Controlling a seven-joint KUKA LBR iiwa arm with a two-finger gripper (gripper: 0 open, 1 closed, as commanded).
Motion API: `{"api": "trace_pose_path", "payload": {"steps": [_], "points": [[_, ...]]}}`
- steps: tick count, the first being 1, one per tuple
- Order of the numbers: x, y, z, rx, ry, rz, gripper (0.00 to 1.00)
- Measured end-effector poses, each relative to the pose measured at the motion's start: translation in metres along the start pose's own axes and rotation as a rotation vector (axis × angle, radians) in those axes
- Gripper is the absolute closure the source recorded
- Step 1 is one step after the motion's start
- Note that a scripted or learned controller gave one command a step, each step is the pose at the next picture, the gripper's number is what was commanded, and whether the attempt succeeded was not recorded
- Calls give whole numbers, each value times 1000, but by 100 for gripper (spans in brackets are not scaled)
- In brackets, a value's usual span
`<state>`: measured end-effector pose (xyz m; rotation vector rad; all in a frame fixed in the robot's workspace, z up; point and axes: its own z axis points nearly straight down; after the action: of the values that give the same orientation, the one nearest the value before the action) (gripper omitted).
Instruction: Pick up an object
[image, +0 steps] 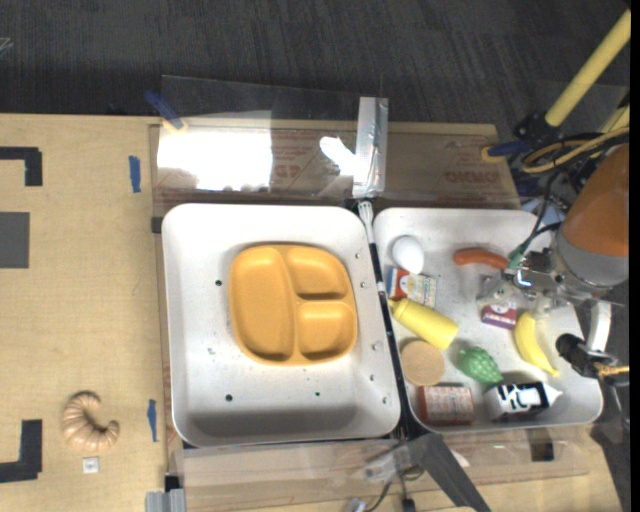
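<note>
A: Status? Anything picked yet?

B: No. Claw (522, 282) sits low over the right bin (440, 222), near its right side, just beside the banana (532, 345) and a small purple packet (499, 316). Nothing visible between the fingers. View there is cluttered with cables and metal, so I can't tell whether they are spread or pressed together. My read: approach or descent step, grasp and lift both left to do.

A: Where's the likely target?

B: Hard to say. Banana and packet are closest; sausage (481, 258) lies just up-left of the claw. All rest on the bin floor.

A: Count the right bin.

B: One each: white ball (407, 250), sausage, purple packet, banana, yellow bottle (425, 322), small box with a red and white label (413, 288), round brown lid or puck (422, 362), green bumpy thing (477, 363), red-labelled can on its side (444, 403), black and white item (520, 396) at the bottom right. Ten, possibly more under the arm (600, 225).

A: Left bin?

B: Left bin (190, 300) has one orange divided plate (293, 302), three compartments, nothing in them.

A: Outside the bins?

B: One croissant-shaped toy (89, 421) on the counter (70, 250), far left, well apart from both bins. Two bins total.
</note>
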<state>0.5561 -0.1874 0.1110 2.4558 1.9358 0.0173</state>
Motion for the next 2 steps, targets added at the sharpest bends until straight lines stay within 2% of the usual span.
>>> {"api": "trace_pose_path", "payload": {"steps": [1,2], "points": [[2,-4,10,-22,-4,132,0],[-1,-75,23,15,2,-72,0]]}}
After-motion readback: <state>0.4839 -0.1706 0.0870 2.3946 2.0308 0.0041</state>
